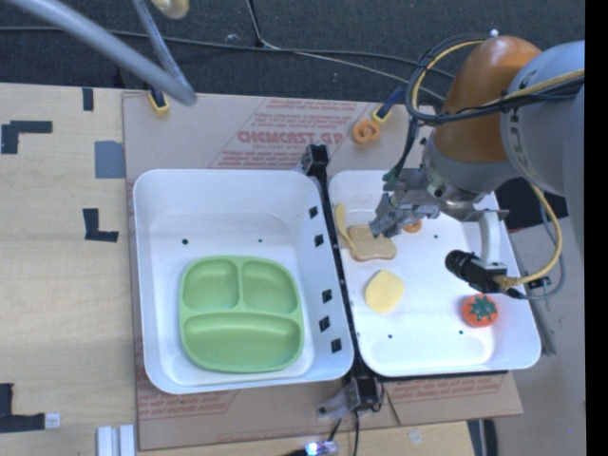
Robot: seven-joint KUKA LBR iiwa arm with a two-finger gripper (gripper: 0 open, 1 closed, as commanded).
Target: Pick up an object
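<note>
Look at the right bin (513, 350): your pincer (389, 221) hangs low over its upper left part, right above the tan bread-shaped toy (369, 244), which lies flat on the bin floor near the divider. You cannot tell from this slanted view whether the pincer is released or clenched, and nothing shows between its tips. Just below the bread toy you have a pale yellow rounded piece (384, 292), apart from it. A small orange piece (411, 225) peeks out beside the pincer. At the bin's right side sits a red tomato toy (480, 311) with a green top. In the left bin (157, 207) a green divided plate (241, 313) lies flat. An orange ring (365, 132) rests on the worktop (57, 283) beyond the bins.
</note>
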